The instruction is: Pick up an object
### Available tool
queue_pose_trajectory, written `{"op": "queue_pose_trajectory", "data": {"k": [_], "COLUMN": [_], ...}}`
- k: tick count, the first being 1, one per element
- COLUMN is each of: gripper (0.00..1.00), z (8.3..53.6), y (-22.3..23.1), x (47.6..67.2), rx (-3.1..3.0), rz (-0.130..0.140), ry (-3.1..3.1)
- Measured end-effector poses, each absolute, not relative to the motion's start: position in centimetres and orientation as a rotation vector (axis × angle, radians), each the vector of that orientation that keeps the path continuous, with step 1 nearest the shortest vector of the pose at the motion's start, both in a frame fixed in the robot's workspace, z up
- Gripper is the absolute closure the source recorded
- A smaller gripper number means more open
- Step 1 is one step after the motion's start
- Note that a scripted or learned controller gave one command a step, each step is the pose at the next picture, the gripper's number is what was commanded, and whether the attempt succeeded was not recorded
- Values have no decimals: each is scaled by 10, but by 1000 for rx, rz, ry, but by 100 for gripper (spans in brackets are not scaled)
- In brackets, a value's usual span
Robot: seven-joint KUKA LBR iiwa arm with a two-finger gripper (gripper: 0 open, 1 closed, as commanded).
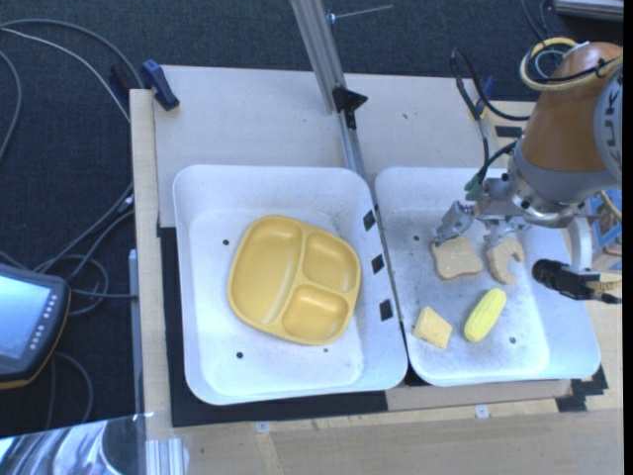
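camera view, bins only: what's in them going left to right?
Yellow divided plate in the left bin → in the right bin: cheese wedge → bread slice → corn cob → second bread piece.

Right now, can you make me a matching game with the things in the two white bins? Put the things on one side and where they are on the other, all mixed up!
Things:
1. yellow tray
2. corn cob
3. cheese wedge
4. bread slice

Places:
A. right bin, just under the gripper
B. right bin, near the front edge, closest to the left bin
C. left bin, in the middle
D. right bin, near the front, right of the cheese wedge

Pairs: 1-C, 2-D, 3-B, 4-A
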State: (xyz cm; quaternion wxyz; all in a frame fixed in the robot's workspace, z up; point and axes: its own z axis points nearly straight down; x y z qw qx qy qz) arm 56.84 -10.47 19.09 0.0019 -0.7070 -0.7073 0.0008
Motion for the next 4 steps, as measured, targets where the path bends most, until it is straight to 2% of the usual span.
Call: {"op": "queue_pose_trajectory", "data": {"k": [1, 2, 3, 4], "gripper": [0, 0, 100, 100], "z": [128, 96, 108, 168], "y": [-105, -105, -105, -110], "x": [571, 573, 575, 570], "rx": [-2216, -2223, -2225, -2225], "rz": [6, -3, -10, -6], "ry": [-2217, -2225, -2227, -2225]}}
